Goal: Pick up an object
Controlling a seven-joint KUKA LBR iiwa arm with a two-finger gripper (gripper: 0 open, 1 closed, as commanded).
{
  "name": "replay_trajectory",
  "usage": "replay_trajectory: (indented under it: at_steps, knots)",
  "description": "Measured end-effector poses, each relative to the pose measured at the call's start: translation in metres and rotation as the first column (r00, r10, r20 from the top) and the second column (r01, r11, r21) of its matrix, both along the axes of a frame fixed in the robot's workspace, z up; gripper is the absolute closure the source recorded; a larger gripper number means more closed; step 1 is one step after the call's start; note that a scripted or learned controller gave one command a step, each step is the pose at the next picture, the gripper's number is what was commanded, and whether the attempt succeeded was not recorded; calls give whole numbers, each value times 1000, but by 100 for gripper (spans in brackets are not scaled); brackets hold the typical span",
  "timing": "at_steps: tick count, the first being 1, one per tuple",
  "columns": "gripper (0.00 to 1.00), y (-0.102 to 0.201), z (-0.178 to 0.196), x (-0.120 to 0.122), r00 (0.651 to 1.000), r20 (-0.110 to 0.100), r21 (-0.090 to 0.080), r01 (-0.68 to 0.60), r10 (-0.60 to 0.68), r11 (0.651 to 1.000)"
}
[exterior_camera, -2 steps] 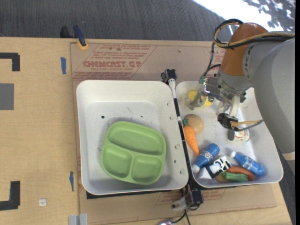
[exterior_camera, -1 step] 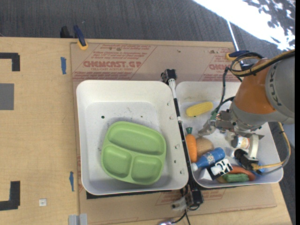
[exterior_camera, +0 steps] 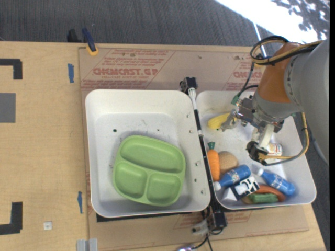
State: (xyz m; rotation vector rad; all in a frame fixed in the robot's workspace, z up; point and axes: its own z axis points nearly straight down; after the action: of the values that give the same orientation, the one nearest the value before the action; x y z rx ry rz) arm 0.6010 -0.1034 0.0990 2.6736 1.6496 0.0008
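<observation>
In the right bin (exterior_camera: 309, 184), my gripper (exterior_camera: 234, 117) hangs low over the back left part, just right of a yellow banana-shaped toy (exterior_camera: 218, 122). Whether it touches the toy I cannot tell. Toward the front lie an orange carrot (exterior_camera: 213, 164), a tan rounded piece (exterior_camera: 228, 160), a blue bottle (exterior_camera: 234, 176), a second blue bottle (exterior_camera: 277, 183), a black-and-white item (exterior_camera: 246, 187) and a red and green piece (exterior_camera: 264, 195).
The left bin (exterior_camera: 99, 140) holds a green divided plate (exterior_camera: 150, 169). A black clamp (exterior_camera: 188, 83) sits at the back end of the rim between the two bins. The grey arm with its orange band (exterior_camera: 272, 82) covers the right bin's back right.
</observation>
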Motion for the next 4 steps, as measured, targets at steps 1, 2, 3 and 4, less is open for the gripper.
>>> replay_trajectory:
  at_steps: [1,2,3,4]
  knots:
    - [0,-111,45,-2,979,1,-1,-205,205,979]
    - [0,-106,34,-13,987,1,4,-162,162,987]
    - [0,-100,-3,-66,888,7,1,-459,459,888]
    - [100,-103,8,-66,890,7,-5,-456,456,890]
